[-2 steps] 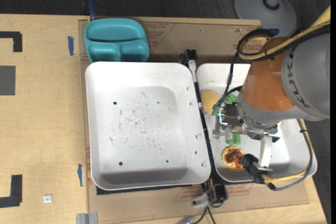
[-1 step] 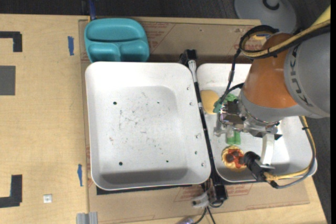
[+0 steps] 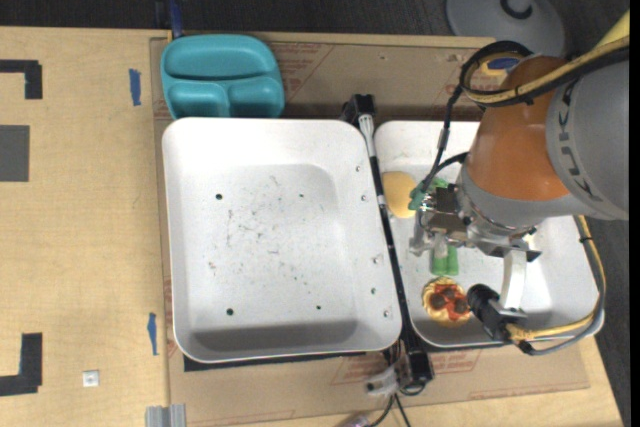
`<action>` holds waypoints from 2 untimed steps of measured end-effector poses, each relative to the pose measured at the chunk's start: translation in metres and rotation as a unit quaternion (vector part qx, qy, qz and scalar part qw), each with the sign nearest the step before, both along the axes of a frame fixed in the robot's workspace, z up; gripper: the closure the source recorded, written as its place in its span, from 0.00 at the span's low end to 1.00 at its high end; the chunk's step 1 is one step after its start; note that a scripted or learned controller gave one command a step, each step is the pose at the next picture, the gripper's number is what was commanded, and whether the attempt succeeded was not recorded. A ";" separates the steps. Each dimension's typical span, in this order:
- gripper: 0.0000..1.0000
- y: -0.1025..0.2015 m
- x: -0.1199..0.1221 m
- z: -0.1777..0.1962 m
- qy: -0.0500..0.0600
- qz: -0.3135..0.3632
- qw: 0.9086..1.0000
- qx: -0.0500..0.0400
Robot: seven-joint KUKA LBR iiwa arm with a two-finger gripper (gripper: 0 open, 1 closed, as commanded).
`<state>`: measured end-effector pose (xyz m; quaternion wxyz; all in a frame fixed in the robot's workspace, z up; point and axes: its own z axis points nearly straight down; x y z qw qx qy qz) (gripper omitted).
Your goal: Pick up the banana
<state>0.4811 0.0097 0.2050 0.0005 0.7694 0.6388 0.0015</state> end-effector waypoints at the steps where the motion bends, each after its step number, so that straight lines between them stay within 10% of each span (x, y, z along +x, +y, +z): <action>1: 1.00 0.000 0.001 0.010 -0.002 0.000 1.000 0.000; 2: 1.00 0.001 0.002 0.021 -0.003 0.001 1.000 0.000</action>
